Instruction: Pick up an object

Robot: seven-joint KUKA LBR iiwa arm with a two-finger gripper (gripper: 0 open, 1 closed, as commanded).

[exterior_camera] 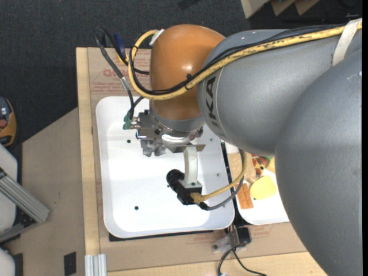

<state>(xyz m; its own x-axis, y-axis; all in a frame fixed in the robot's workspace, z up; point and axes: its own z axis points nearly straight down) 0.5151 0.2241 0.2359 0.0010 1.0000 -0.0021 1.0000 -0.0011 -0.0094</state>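
My gripper (164, 144) hangs low over the middle of the left white bin (115, 171), mostly hidden under the orange wrist band (175, 68) and the grey arm. Its metal body shows below the band, with a white bracket (191, 167) and a black cable fitting (179, 187) just in front of it. No object shows at the gripper. In the right bin (261, 214), a yellow rounded object (264, 187) lies beside a small orange piece (245, 195) and a multicoloured item (262, 163), all partly covered by the arm.
The big grey arm link (287, 114) covers most of the right bin. Cables (123, 62) loop over the cardboard bench behind the left bin. A yellow hose (224, 194) crosses the divide between the bins. Two small dark specks (136, 207) mark the left bin floor.
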